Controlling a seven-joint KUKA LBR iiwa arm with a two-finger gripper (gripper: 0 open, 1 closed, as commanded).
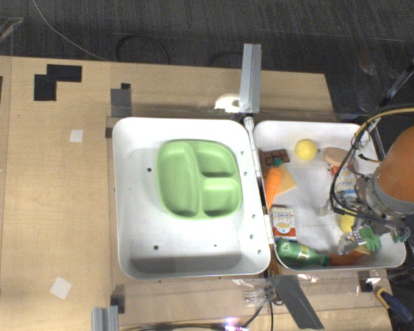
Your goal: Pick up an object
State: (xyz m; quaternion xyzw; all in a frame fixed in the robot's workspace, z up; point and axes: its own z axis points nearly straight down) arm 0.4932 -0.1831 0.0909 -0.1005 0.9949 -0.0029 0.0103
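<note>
A: Surface first, biggest down?
B: Light wood tabletop (55, 205), black patches at its far left, dark carpet floor (159, 12) behind it with a thin cable running across.
A: Bins?
B: Two white bins side by side. Left bin (134, 254) holds a green divided tray (196, 178), upside up, roughly centred. Right bin (310, 192) has the clutter.
A: Arm?
B: Grey arm with orange band (403, 161) comes in from the right over the right bin's near right corner. End effector (355, 240) is low there, above a green piece; can't tell if it's open or closed, cables hide it.
A: Objects to pick?
B: All in the right bin. Green bottle (300, 254) lying along the near wall, carrot (272, 185) by the left wall, small carton (283, 221) just below it, brown bar (274, 158) above it, yellow ball (306, 149) near the far wall.
</note>
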